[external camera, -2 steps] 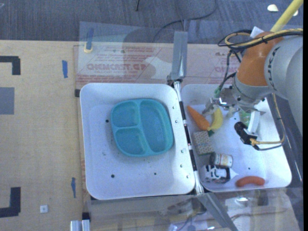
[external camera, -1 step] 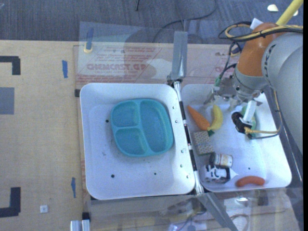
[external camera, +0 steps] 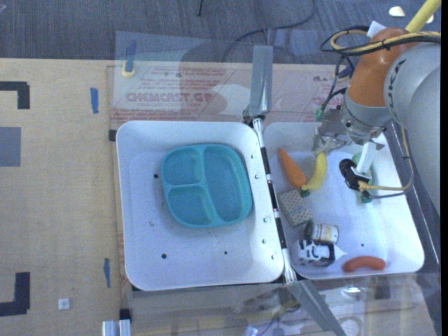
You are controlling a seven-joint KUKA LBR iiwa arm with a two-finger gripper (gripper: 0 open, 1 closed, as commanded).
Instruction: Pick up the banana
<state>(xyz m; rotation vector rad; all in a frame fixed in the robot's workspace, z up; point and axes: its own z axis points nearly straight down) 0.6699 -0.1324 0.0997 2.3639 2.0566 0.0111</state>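
1. I see the desk carrying two white bins side by side; the left bin holds a teal divided plate near its middle.
2. The arm reaches in over the far right corner of the right bin, its orange band above the wrist.
3. The gripper hangs at the far edge of the right bin; from this angle I cannot tell how it is set, and I see nothing held in it.
4. The banana lies in the far left part of the right bin, just beside and below the gripper toward the near edge. Its long axis runs roughly from far edge to near edge, with a slight slant to the left at the near end.
5. A carrot lies just left of the banana, nearly touching at its near end, so I judge the descent needs care there.
6. Smaller things: a grey sponge, a small can, and a red sausage by the near right corner.
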